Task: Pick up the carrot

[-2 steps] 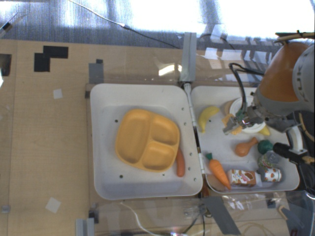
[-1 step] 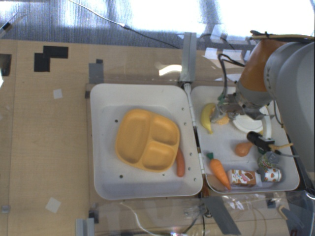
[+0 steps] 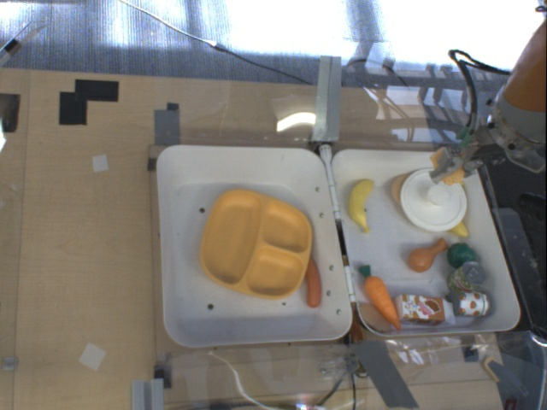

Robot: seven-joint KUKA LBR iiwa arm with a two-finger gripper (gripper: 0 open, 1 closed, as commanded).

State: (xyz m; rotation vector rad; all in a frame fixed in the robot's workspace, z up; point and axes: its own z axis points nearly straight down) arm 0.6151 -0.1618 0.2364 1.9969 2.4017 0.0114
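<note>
Found the pincer at the far right of the right bin, hanging just over the far edge of a white plate. Could not tell whether spread or pressed together. Saw nothing pinched in it. Judged it parked there by chance, well apart from the target, with the pick not yet begun.

Spotted the carrot at the near left corner of the same bin, lying flat, green top pointing far, tip pointing near. Found it just beside a small carton on its side, maybe touching. Judged the left side of the carrot close to the bin wall, leaving little room there for a grab.

Counted in the right bin: one carrot, one banana, one white plate, one brown drumstick toy, one green thing, one carton, two little cans, plus one yellow bit peeking from under the plate.

Counted in the left bin: one yellow tray with three parts, and one sausage just beside its right edge. Noted the sausage as long and reddish too, easy to mix up with the carrot.

Counted two bins on the worktop.
</note>
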